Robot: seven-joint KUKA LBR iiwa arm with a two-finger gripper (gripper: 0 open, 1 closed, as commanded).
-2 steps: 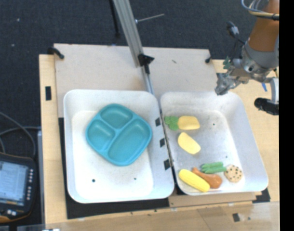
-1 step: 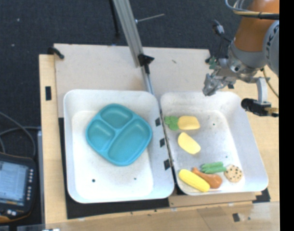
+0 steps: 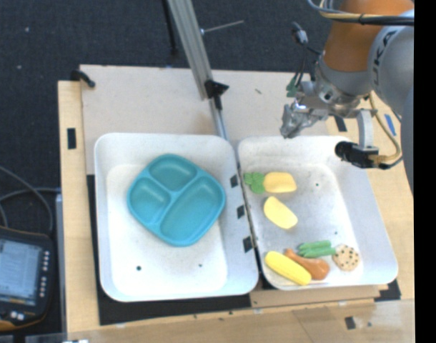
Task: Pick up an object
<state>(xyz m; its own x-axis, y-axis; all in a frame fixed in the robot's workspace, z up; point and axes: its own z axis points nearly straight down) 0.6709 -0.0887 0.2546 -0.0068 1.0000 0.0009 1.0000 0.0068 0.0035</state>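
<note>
My gripper point(image 3: 292, 125) hangs above the far edge of the right bin point(image 3: 361, 191), with nothing visible between its fingers. Below it in that bin lie a yellow piece with a green leafy end point(image 3: 272, 183), a yellow wedge point(image 3: 280, 212), a yellow banana-like piece point(image 3: 287, 268), an orange carrot with a green top point(image 3: 310, 257) and a speckled cookie point(image 3: 346, 257). All of these lie nearer the front than the gripper, none touching it.
The left bin point(image 3: 118, 263) holds a blue divided plate point(image 3: 177, 199). A slanted metal pole point(image 3: 191, 41) rises behind the bins, its base near the gap between them. Bare bench board lies behind both bins.
</note>
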